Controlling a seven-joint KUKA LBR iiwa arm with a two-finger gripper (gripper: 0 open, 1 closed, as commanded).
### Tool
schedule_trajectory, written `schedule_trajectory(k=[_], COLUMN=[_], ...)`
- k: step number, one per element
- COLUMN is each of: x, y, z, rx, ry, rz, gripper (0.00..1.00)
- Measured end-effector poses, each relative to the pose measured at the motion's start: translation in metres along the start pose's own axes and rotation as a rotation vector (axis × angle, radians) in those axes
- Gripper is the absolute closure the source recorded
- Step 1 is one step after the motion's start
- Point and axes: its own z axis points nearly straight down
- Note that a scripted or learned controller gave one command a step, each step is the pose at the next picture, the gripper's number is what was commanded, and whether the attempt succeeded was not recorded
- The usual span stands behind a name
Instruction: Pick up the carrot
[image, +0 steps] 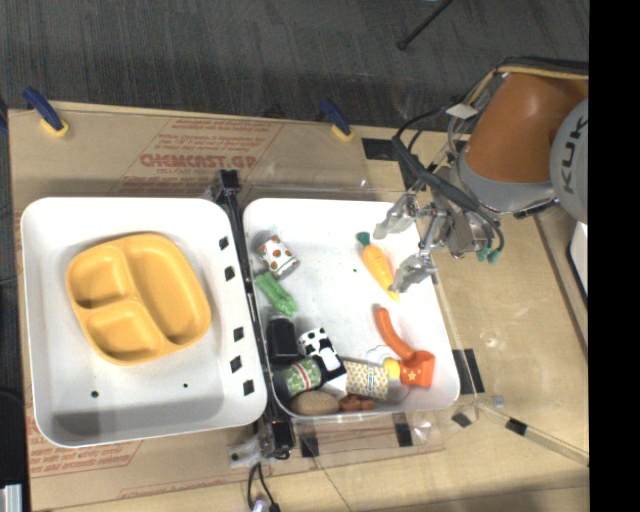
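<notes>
Carrot (376, 264) lies in right bin (330, 215), upper right part, green end toward far wall. Gripper (405, 245) hangs just right of it, fingers spread wide, nothing between them.

From my seat, left of the pincer (407, 243) I see a small can (277, 256) and a green pickle (276, 295); far left, a yellow divided tray (138, 296). Below it lie an orange sausage (393, 334) and a cow-patterned toy (322, 349).

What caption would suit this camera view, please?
Gripper poised beside the carrot in the right bin; yellow divided plate in the left.
</notes>
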Motion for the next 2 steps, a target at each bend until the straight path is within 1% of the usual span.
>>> schedule_trajectory(k=[1,2], x=[-0.032,-0.035], y=[-0.006,-0.004], z=[0.14,0.127], rx=[-0.001,0.001], ry=[0.0,-0.008], rz=[0.134,0.125], gripper=[0.0,1.0])
